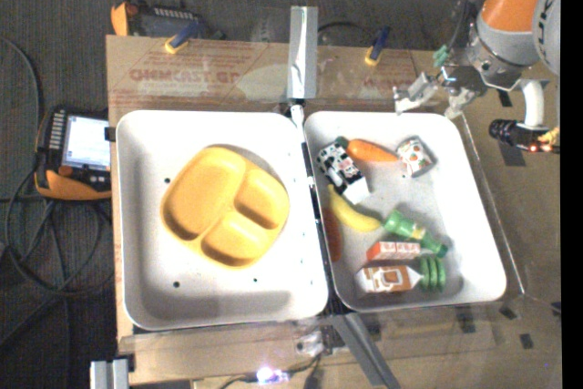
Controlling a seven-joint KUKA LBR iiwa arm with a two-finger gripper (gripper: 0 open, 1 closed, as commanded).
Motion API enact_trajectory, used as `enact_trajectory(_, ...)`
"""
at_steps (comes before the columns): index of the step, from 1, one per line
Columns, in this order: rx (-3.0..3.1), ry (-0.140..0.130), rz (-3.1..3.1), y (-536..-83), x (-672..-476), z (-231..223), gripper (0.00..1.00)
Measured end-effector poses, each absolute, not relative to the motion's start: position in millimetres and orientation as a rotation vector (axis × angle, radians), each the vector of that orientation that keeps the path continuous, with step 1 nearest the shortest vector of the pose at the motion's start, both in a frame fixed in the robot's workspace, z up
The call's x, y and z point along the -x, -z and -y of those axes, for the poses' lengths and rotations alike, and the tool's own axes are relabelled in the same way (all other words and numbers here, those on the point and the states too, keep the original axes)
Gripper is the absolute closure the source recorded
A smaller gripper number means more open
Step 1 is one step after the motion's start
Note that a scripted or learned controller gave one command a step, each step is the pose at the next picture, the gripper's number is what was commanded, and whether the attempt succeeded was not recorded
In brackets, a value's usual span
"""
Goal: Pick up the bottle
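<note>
I see the green bottle (414, 233) lying in the right bin (474, 196). My gripper (428, 88) hangs above the bin's far edge, fingers spread, holding nothing

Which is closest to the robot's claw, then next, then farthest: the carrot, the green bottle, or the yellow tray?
From the gripper, in the camera view:
1. Carrot, top of the right bin.
2. Green bottle, lower in the right bin.
3. Yellow tray, in the left bin.
</note>
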State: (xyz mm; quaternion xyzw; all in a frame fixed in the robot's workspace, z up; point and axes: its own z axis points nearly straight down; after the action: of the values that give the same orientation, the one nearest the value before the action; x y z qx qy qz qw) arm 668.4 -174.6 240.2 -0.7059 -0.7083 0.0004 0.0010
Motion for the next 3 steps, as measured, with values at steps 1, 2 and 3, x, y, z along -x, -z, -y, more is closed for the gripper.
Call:
enact_trajectory(1,2.114,0.001,2.328,-92.1,-596.7,157.1,0.00)
enact_trajectory(2,2.115,0.009,2.340,-90.3,-551.2,187.1,0.00)
enact_trajectory(3,2.118,0.010,2.344,-100.2,-552.7,187.7,1.00)
